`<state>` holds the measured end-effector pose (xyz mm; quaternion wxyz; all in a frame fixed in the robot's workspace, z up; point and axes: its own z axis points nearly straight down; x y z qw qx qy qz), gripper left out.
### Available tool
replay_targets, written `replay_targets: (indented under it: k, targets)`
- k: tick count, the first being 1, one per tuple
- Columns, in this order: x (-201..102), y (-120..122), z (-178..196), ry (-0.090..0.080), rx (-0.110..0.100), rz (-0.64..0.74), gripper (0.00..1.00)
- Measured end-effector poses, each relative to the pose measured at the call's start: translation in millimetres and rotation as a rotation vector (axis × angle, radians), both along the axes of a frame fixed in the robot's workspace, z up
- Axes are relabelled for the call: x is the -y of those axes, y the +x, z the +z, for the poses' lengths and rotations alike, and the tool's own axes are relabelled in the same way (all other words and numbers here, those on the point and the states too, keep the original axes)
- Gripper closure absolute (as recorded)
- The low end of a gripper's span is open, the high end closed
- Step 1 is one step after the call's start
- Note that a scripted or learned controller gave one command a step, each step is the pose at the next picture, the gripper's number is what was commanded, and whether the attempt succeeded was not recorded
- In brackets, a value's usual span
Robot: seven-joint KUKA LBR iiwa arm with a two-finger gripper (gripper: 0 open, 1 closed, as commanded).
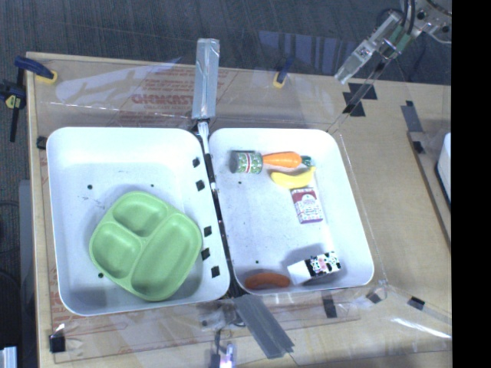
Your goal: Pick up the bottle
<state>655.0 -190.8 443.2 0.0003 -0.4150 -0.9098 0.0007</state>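
At the far left edge of the bench [383, 228], a blue clamp [36, 68]. Next to the right, the left bin [69, 167], with a green divided plate [146, 244] lying flat in its lower half. Above the seam between the bins, a grey strip of tape [206, 79] running down toward the rims. Then the right bin [349, 205]. Near its upper left corner, the bottle [247, 162], small and greenish, lying on its side on the bin floor, its right end touching or all but touching an orange carrot [282, 159]. Lower down, against the near rim, a reddish-brown sausage [267, 280]. Just under the carrot, a yellow banana [293, 177]. Below that, slightly apart, a red and white box [307, 204] lying flat. Near the lower right corner, a white carton with black patches [315, 267]. Up at the top right, outside the bins and well apart from the bottle, the gripper [347, 71], slanting down to the left above the bench. Cannot tell how far open; nothing seen in its grasp.
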Motion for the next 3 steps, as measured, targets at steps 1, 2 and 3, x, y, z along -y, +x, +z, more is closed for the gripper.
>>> replay_targets:
  k: [1,2,3]
  targets:
    - [18,-1,-8,0.001,-0.001,0.056,1.0]
    - [17,-3,-36,0.0,0.001,0.136,1.0]
    - [4,-9,-81,0.0,0.002,0.284,1.0]
